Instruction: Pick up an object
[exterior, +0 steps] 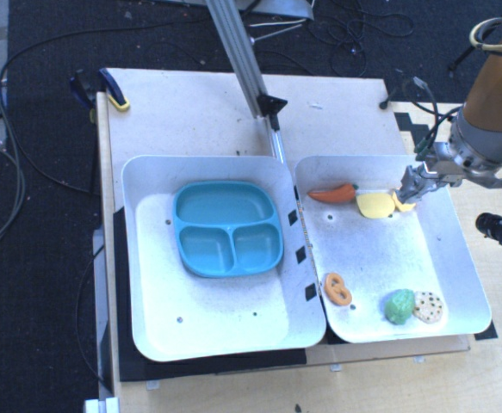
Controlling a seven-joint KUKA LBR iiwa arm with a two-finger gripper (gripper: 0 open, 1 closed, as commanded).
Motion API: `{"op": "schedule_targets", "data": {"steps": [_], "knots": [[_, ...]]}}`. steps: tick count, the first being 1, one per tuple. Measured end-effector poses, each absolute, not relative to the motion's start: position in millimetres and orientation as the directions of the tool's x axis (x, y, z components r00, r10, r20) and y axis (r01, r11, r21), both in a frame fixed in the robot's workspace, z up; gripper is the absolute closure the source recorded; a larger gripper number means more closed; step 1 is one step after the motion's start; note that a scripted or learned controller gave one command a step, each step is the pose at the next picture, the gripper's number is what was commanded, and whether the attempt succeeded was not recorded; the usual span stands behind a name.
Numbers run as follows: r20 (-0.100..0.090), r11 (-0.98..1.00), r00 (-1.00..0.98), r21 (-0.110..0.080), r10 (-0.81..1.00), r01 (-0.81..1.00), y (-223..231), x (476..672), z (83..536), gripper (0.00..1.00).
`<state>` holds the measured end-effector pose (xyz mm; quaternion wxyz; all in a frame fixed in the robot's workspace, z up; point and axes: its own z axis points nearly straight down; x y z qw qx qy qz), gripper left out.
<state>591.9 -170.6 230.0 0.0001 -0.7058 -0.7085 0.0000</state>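
Jaws' state you cannot tell, gripper point(408, 189) upper right beside your yellow toy point(376, 205), its long axis lying left-right, carrot point(332, 194) pointing left.

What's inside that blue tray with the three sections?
The blue tray in the left bin has nothing in its three compartments; their bare blue floors show. What lies beneath the tray is covered. The toy food all lies in the right bin.

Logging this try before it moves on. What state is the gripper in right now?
Gripper: low in the right bin, right beside the yellow piece; open or shut cannot be told, and no object is seen held.
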Motion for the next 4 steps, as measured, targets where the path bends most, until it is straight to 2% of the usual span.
{"op": "schedule_targets", "data": {"steps": [2, 3, 4], "knots": [[0.000, 0.004, -0.004, 0.000, 1.000, 1.000, -67, 595.8, 246, 1.00], [-0.001, 0.002, -0.002, 0.000, 1.000, 1.000, -11, 602.1, 239, 1.00], [0.000, 0.005, -0.005, -0.001, 1.000, 1.000, 42, 592.4, 242, 1.00]]}}
